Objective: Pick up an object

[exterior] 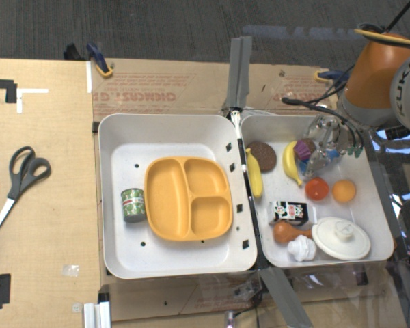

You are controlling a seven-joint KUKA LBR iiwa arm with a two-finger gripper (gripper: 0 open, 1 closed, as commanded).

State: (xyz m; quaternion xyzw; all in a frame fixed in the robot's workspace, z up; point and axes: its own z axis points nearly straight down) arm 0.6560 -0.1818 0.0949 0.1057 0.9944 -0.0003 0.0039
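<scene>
I see the gripper low in the right bin near its far edge — beside a purple object — its grip I cannot tell.

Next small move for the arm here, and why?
Probably a short straight descent. The hand sits over the right bin, just beside the purple object and the banana; nothing visibly sits between its fingers, so nothing is picked yet.

Well to the tool's left, scissors lie on the wooden surface; a blue clamp sits beyond, on cardboard.
</scene>
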